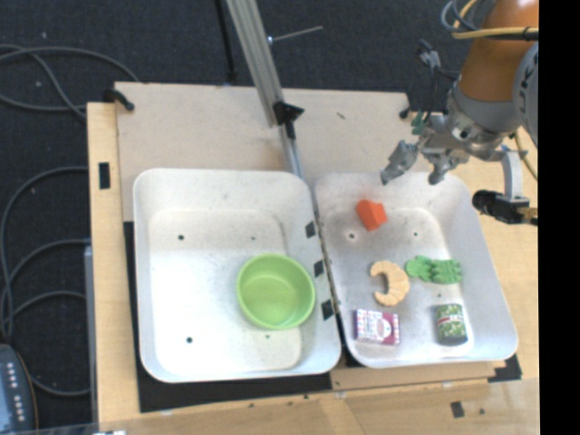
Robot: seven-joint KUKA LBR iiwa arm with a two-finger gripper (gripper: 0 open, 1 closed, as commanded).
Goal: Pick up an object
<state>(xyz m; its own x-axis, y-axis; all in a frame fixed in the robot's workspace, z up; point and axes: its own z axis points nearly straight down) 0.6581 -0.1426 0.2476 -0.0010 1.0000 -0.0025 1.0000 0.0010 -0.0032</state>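
Two shallow white plastic bins side by side on a pale wooden bench (208, 125). Left bin (181, 216) holding a round lime-green plastic bowl (275, 291), upright, toward 5 o'clock of its floor. Right bin (471, 243) holding five small things, all apart from each other. Orange blocky plastic piece (371, 214) toward 11 o'clock of the bin floor. Tan crescent-shaped toy croissant (391, 283) near the middle, open side facing 9 o'clock. Green leafy toy piece (433, 269) just beside the croissant at 3 o'clock of it. Small pink-and-white printed box (376, 326) lying flat at 7 o'clock of the bin. Small dark green can (449, 323) at 5 o'clock, near the bin's front wall.

Grey arm with orange band (503, 34) reaching in from 2 o'clock of the scene. Two-finger gripper (417, 169) poised over the far rim of the right bin, at 12 o'clock of it, fingers spread apart with nothing between them. One finger (396, 164) pointing toward the orange piece, which sits toward 7 o'clock of the gripper, near but not touching. Other finger (438, 170) over the bin's back wall.

Slanted grey aluminium rail (258, 53) running from the top edge down to the gap between the bins. Black cables (36, 62) looping on the dark floor at 9 to 10 o'clock.
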